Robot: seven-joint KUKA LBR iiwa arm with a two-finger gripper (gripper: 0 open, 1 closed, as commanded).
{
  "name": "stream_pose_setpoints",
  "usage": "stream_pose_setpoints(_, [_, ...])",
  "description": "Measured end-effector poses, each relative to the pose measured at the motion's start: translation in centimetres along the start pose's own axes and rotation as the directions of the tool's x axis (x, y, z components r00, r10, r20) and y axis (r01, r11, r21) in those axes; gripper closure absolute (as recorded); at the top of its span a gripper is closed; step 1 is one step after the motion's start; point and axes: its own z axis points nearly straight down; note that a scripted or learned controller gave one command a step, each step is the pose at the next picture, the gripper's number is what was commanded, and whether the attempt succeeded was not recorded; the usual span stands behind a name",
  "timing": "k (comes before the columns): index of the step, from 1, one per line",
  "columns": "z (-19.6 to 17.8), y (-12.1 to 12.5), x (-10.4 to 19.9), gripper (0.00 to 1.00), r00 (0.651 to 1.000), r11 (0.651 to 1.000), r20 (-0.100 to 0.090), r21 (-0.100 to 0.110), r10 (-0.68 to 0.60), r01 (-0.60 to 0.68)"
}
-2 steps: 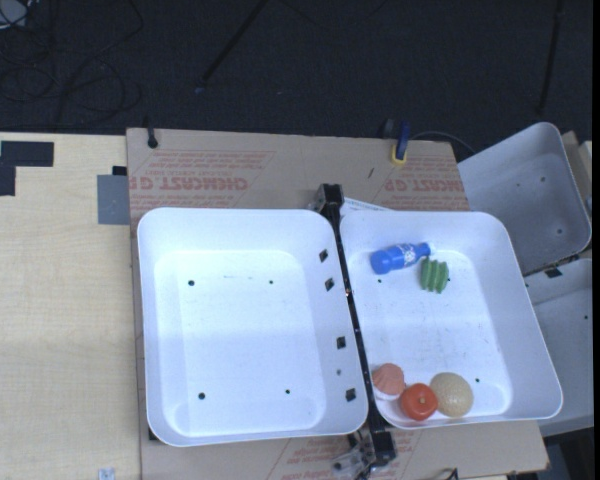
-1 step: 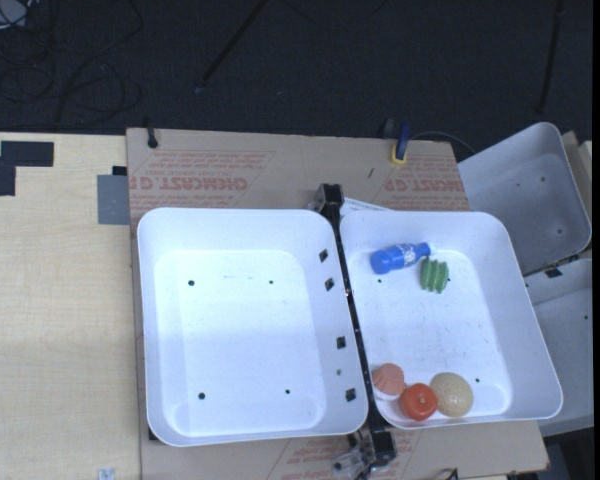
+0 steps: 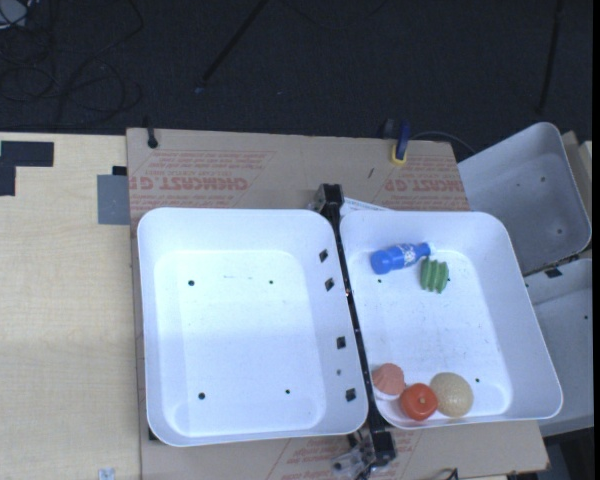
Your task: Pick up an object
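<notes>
Dark floor behind tabletop; right bin (image 3: 520, 298): bottle (image 3: 399, 257) at 12, balls at 6 crowd together, risking slips; jaws' state unknown.

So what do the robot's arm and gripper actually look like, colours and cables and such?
I cannot tell its colours, shape or cables from this picture. What I can make out is its workplace: two shallow white bins side by side, the left bin and the right bin, the latter holding a blue bottle, a green object and a red round object.
</notes>
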Motion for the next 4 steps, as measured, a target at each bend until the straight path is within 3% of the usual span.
stream_pose_setpoints(4, [-0.1, -0.5, 12.8, 1.00, 1.000, 1.000, -0.001, 0.001, 0.000, 0.000])
